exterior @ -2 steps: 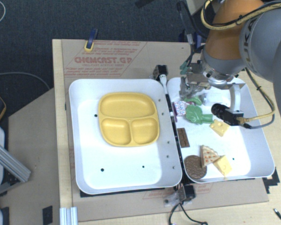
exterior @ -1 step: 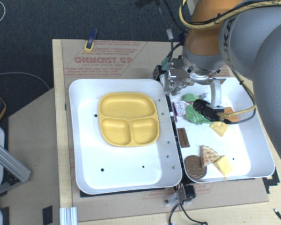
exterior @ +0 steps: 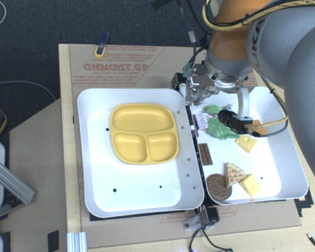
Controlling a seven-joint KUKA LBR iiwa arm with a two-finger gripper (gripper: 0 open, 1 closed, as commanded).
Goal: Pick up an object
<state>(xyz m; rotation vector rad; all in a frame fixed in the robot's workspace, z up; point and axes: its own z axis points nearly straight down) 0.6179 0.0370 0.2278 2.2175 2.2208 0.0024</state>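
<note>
1. The loose pieces lie in the right shallow white bin [exterior: 290, 156]. A large green leaf-shaped piece [exterior: 220, 129] sits in its upper left part, with a smaller green piece [exterior: 212, 109] just above it. A small pink-and-white wrapped item [exterior: 202, 121] lies just to their left, by the bin's left wall.
2. Lower along that wall lies a dark brown rectangular bar [exterior: 205, 154]. Below it, a brown round disc [exterior: 217, 188] sits in the near-left corner, touching a tan triangular wedge [exterior: 232, 173].
3. A pale yellow wedge [exterior: 250, 185] lies just right of the tan one. A second pale yellow wedge [exterior: 246, 142] lies mid-bin, right of the large green piece.
4. The gripper [exterior: 198, 92] hangs over the bin's upper-left corner, just above the smaller green piece. Whether the claw is apart or together cannot be told.
5. The left shallow white bin [exterior: 94, 161] holds a yellow three-compartment plastic tray [exterior: 144, 133].
6. Both bins rest on a cardboard sheet with red print [exterior: 121, 64], with a blue-and-yellow clamp [exterior: 101, 46] at its far edge.
</note>
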